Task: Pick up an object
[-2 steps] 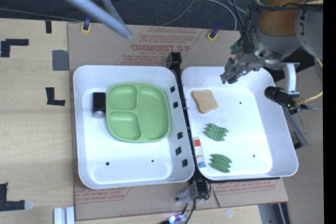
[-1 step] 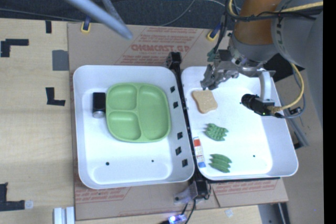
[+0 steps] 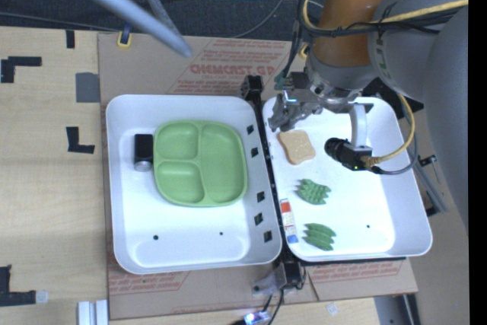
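**On the table: two white bins, contents as seen from above**

On the table (image 3: 46,164), light wood, a cardboard sheet (image 3: 228,61) with red print lies under both bins.

Left bin (image 3: 125,240): one green divided plate (image 3: 202,162), three compartments, lying flat toward the bin's upper middle. One small black block (image 3: 143,149) just beside the plate's left edge, its lower end silver-grey.

Right bin (image 3: 396,228): one tan slice of bread (image 3: 297,147), toy-like, near the bin's upper left. One green leafy piece (image 3: 313,192) below the bread, apart from it. One green pod-shaped piece (image 3: 319,236) lower again, near the front rim. One small narrow item (image 3: 287,215) with red and white marking, lying along the bin's left wall, too small to identify.

Arm: grey, orange band (image 3: 354,4), entering from the right and bending over the upper part of the right bin. The hand (image 3: 288,114) hangs at the bin's upper left corner, just above the bread. Whether it is apart or together cannot be told; nothing is seen clamped in it.
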`<state>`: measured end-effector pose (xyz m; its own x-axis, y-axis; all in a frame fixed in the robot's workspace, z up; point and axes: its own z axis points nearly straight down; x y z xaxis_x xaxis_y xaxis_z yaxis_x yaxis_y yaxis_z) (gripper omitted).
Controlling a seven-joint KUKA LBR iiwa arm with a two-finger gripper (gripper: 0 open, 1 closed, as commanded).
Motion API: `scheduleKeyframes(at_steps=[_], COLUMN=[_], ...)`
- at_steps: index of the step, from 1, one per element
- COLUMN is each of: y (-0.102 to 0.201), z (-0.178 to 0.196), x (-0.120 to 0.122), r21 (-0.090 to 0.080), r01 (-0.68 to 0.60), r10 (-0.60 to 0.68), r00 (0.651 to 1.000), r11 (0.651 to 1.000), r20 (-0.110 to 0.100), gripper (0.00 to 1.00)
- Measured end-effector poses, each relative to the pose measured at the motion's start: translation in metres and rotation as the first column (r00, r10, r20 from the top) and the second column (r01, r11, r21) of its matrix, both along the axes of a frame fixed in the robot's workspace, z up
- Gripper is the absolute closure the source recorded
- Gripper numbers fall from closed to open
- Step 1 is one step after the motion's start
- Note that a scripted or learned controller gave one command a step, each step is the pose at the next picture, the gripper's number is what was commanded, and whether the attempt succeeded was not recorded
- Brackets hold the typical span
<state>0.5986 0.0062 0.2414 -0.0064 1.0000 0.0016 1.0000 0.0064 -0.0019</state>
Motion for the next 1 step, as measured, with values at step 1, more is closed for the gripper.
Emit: scheduleKeyframes(at_steps=[1], y=[0.0428], z=[-0.0083], x=[-0.0105], r21=[-0.001], r01=[0.001], r10=[-0.001], r00=[1.000], r11=[1.000], r20=[-0.001], gripper=[1.00])
